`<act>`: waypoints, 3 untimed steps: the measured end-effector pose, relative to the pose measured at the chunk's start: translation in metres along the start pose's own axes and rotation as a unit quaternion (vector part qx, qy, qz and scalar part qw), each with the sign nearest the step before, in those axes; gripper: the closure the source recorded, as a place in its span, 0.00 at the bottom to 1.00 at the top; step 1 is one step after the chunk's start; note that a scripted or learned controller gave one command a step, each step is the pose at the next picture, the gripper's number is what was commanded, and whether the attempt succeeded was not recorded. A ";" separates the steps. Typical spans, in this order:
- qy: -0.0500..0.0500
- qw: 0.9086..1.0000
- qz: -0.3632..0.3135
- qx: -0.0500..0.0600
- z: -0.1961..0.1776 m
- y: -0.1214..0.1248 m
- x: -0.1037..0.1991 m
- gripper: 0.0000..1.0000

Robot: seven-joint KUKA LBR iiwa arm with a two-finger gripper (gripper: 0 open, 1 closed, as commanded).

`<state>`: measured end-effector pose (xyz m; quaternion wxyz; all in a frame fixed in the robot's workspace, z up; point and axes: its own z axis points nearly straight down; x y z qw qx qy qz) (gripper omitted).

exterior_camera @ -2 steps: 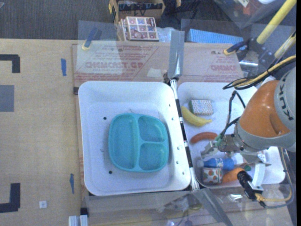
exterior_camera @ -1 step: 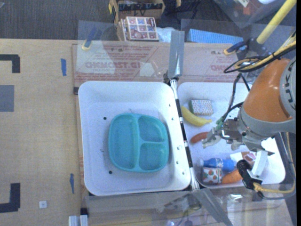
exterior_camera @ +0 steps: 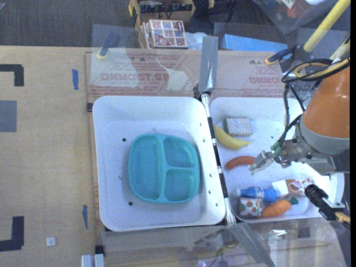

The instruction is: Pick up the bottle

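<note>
The bottle [exterior_camera: 260, 193] is small and blue with a white end. It lies on its side near the front of the right bin [exterior_camera: 267, 107]. My gripper [exterior_camera: 257, 163] hangs over the middle of that bin, just behind the bottle and apart from it. Its fingers point left and stand open, with nothing between them. Their tips are close to the right end of a red sausage [exterior_camera: 240, 162]. The grey wrist and orange band rise to the right of the gripper.
Beside the bottle lie a strawberry-print box [exterior_camera: 251, 207], a carrot [exterior_camera: 277, 208] and a small carton [exterior_camera: 296, 186]. A banana [exterior_camera: 230, 139] and a patterned box [exterior_camera: 239, 127] sit further back. The left bin [exterior_camera: 111, 115] holds a teal divided plate [exterior_camera: 164, 168].
</note>
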<state>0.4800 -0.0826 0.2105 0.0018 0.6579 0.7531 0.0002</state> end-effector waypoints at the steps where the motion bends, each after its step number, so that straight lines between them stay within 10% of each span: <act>1: 0.001 0.999 -0.050 0.001 0.079 -0.006 -0.035 0.00; 2: 0.000 1.000 0.001 -0.001 0.122 -0.002 -0.015 0.00; 3: 0.000 1.000 0.003 -0.004 0.112 0.000 -0.016 1.00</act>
